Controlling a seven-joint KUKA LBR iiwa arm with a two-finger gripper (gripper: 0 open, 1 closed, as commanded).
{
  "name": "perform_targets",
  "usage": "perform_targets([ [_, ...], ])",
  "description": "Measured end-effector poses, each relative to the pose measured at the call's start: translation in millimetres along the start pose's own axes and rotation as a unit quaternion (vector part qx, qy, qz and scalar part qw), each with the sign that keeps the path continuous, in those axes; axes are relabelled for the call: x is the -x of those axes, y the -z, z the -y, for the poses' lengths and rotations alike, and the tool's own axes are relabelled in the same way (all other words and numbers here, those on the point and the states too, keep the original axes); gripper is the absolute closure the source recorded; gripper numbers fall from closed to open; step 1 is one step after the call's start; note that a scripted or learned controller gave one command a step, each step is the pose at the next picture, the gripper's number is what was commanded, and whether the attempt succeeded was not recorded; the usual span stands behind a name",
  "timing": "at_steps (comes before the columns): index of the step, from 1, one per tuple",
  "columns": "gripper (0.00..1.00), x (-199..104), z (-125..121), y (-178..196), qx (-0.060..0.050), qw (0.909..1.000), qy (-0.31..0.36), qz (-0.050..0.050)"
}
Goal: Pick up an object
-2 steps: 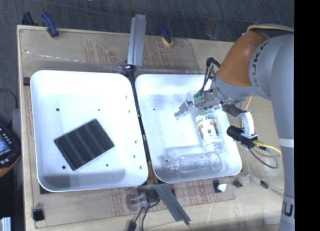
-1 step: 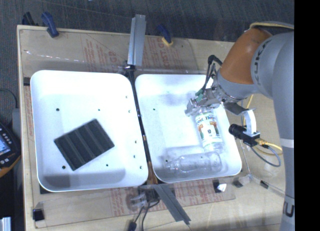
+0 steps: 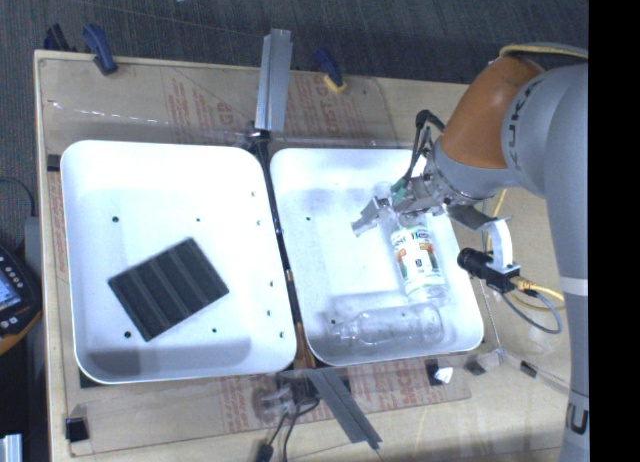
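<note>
Bottles: one white, labelled (image 3: 418,262), one clear plastic (image 3: 392,327), lie below the gripper (image 3: 385,208); finger state unclear.

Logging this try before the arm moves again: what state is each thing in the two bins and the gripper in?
White labelled plastic bottle: lying flat in the right white bin, cap end under the gripper.
Clear plastic bottle: lying on its side along that bin's near wall.
Black ribbed rectangular pad: lying flat in the left white bin.
</note>
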State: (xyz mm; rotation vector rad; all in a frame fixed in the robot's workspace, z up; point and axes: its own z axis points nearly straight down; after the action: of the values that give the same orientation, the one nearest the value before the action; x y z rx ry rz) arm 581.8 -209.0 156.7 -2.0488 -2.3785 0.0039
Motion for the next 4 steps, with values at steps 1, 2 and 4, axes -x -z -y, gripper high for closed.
perform_targets([
  [1, 0.00, -6, 23, 22, 0.000, 0.9997, 0.026, -0.001],
  [2, 0.00, 1, 0, 5, 0.001, 0.9996, 0.029, 0.000],
  [4, 0.00, -1, 10, 0, 0.001, 0.9989, 0.047, 0.000],
])
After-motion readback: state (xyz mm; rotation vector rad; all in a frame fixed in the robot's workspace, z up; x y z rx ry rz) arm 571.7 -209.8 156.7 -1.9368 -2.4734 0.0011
